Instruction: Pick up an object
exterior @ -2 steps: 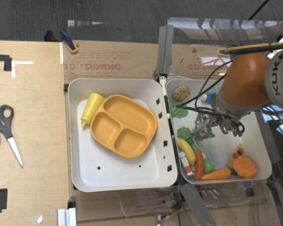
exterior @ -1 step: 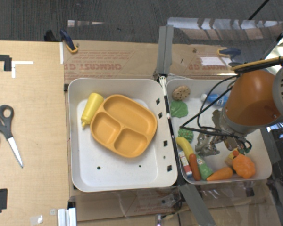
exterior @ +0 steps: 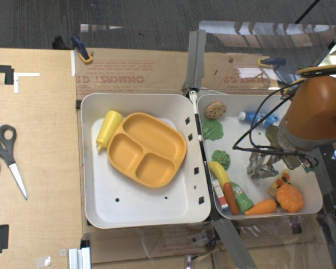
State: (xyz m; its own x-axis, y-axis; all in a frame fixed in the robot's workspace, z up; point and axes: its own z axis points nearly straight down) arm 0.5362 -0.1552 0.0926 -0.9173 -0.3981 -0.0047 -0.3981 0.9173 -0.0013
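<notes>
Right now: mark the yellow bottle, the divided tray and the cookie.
yellow bottle (exterior: 107,129), camera view, middle of its body, left bin.
divided tray (exterior: 146,148), camera view, ridge between its compartments, left bin.
cookie (exterior: 215,110), camera view, centre of its top face, right bin.

Open white floor along the front of the left bin; compartmented orange plastic tray and yellow squeeze bottle crowding its rear. Right bin cluttered: green broccoli, orange carrot, red sausage.
</notes>
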